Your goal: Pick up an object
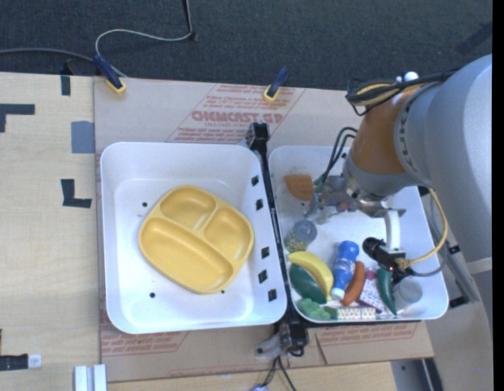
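Note:
My gripper (323,204) hangs low over the upper part of the right bin (431,304). It sits just right of a brown-orange piece (298,186) and just above a small grey round thing (301,233). Further toward the front of that bin lie a yellow banana (313,270), a blue bottle (344,265), a red sausage (355,284), a dark green vegetable (303,286) and a green chili (386,288). I see nothing held between the gripper and these things.
The left bin (121,218) holds a yellow divided plate (196,238). A black divider with clips (266,218) runs between the bins. A flat printed packet (357,312) and a clear cup (408,292) lie at the right bin's front edge.

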Motion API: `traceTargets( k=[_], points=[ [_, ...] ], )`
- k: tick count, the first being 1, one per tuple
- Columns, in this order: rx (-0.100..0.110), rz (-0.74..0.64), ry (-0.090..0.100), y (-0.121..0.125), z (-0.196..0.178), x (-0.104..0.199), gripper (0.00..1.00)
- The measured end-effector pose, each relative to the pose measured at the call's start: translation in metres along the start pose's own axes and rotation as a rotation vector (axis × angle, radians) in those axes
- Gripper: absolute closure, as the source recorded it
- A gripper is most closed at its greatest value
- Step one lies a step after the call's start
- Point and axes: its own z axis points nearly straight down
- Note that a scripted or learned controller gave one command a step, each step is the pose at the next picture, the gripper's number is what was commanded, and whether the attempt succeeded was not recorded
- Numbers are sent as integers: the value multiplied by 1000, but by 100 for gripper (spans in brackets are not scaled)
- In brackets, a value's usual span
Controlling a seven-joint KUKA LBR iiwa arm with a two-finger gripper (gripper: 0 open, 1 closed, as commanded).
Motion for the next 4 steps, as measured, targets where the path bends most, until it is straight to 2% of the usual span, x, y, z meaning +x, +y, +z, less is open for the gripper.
traceTargets(
  k=[1, 2, 3, 4],
  points=[
    [0, 0, 0, 0, 0, 0, 0],
    [1, 0, 1, 0, -9, 0, 100],
    [2, 0, 1, 0, -9, 0, 0],
    [1, 1, 0, 3, 10, 2, 0]
  ],
)
